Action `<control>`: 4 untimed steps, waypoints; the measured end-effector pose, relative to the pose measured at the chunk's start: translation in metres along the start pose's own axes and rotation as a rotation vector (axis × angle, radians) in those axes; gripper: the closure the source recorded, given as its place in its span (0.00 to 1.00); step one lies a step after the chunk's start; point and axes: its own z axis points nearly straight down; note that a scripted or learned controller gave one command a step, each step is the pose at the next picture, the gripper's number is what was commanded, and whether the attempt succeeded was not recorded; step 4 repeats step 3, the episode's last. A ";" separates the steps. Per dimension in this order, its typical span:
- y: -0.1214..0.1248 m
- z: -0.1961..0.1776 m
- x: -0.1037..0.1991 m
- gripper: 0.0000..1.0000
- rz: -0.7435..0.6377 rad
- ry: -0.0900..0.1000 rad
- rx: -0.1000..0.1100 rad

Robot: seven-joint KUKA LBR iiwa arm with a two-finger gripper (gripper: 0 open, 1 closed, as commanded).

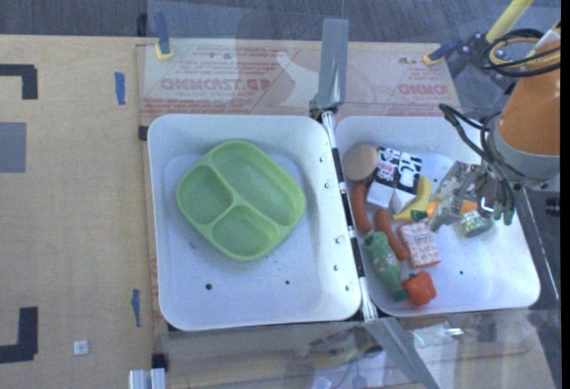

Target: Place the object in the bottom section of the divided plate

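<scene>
A red plastic toy pepper point(419, 287) and a green toy bottle point(384, 264) are seen nearest the camera in the right white bin point(508, 285), with a yellow toy banana point(415, 203) lying just left of the end effector point(469, 200), whose state cannot be told. The empty green divided plastic plate point(240, 198) is set well to the left in the other white bin point(267, 294), its bottom section facing the near rim. Beyond both, the wooden tabletop point(67, 156) is glimpsed.

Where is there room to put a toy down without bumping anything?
The green plate has three bare sections. The left bin has bare floor all around the plate, widest along its near edge. The right bin has a bare near-right corner. Its left half is crowded: banana, carrot, green bottle, with the gripper beside them.
</scene>
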 end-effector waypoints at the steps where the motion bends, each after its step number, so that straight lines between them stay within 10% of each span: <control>1: 0.081 -0.006 0.009 1.00 0.274 -0.002 0.001; 2: 0.177 0.005 -0.015 1.00 0.260 -0.001 0.000; 3: 0.177 0.005 -0.015 0.00 0.259 -0.002 0.000; 4: 0.177 0.005 -0.015 0.00 0.259 -0.002 0.000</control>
